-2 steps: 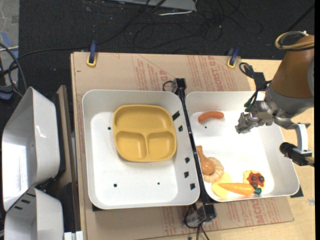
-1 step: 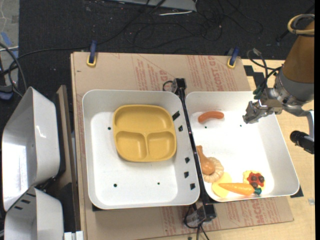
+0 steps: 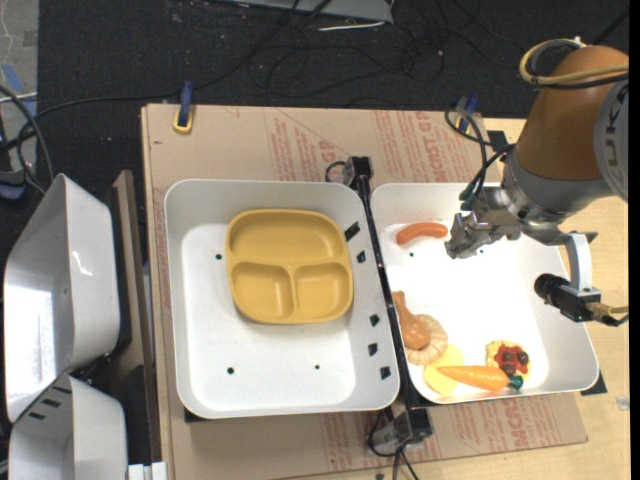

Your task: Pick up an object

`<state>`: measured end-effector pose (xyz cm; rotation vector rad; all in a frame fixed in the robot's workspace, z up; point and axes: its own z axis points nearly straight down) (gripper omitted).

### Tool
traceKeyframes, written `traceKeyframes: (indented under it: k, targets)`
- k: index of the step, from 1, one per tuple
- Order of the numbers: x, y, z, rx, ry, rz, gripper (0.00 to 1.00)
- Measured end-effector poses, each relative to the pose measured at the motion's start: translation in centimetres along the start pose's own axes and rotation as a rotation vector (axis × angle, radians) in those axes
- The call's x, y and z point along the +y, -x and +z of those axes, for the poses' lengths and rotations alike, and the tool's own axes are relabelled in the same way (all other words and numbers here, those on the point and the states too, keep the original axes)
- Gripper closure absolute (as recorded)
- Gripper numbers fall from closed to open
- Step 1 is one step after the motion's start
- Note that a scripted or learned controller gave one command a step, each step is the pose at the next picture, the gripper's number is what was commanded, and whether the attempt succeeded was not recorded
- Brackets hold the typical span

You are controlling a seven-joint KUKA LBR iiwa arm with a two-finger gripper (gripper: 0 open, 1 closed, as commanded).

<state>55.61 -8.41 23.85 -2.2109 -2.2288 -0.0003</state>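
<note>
My gripper (image 3: 466, 242) hangs over the upper part of the right bin (image 3: 560, 313), just right of a red-orange sausage (image 3: 421, 232) lying near the bin's top-left corner. Nothing shows between its tips. Along the bin's left side lies a pale orange shrimp-like piece (image 3: 418, 330). An orange carrot (image 3: 472, 376) rests on a yellow slice (image 3: 440, 373) at the front. A small pizza slice with red and dark toppings (image 3: 507, 357) sits to the carrot's right.
The left bin (image 3: 200, 358) holds a yellow divided plate (image 3: 290, 266) with three compartments. Two spare white bins (image 3: 60, 278) stand off the bench at the far left. Bare white floor spans the right bin's middle.
</note>
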Motion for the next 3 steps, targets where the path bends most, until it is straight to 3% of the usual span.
traceKeyframes:
  k: [1, 3]
  targets:
    - [-0.5, -4.9, 1.0, -0.001, 0.0, 0.003, 1.0]
    - [-3.8, -14.4, -0.2, -0.001, -0.001, 0.001, 1.0]
